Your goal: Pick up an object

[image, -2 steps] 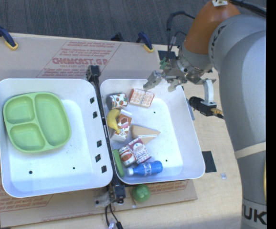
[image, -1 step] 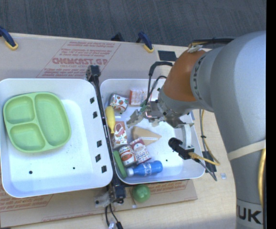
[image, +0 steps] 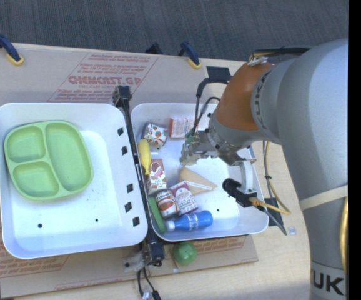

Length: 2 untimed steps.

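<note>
My gripper hangs over the middle of the right bin, just above a pale yellow cheese wedge. To its left are a small red and white carton and a yellow banana. Behind it lies a flat red and white packet. Nothing shows between the gripper's tips. The wrist hides the bin's right part.
Along the right bin's left and front lie a printed packet, a red can, a small carton and a blue bottle. A green ball rests outside the front rim. The left bin holds a green divided plate.
</note>
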Each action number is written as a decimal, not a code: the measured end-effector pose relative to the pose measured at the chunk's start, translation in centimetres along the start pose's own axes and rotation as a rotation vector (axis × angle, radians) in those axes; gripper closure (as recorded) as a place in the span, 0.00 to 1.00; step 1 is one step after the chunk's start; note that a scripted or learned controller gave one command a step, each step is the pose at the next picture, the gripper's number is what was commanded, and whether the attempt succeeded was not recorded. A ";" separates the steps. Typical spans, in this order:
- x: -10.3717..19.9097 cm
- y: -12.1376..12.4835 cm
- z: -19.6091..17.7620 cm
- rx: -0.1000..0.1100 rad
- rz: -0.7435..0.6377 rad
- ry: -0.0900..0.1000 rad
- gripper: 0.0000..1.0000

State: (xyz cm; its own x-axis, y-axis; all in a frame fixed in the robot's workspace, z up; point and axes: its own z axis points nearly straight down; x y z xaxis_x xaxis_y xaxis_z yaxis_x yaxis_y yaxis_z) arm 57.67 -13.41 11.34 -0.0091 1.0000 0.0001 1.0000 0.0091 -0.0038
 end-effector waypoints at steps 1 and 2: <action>-0.2 -4.9 -10.3 -0.004 0.006 0.000 1.00; -1.2 -2.7 -11.8 -0.004 0.003 0.000 1.00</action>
State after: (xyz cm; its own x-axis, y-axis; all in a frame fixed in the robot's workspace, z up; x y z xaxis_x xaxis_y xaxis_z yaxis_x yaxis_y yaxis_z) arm 54.99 -14.68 23.19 -0.0057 1.0000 -0.0001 1.0000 0.0057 0.0003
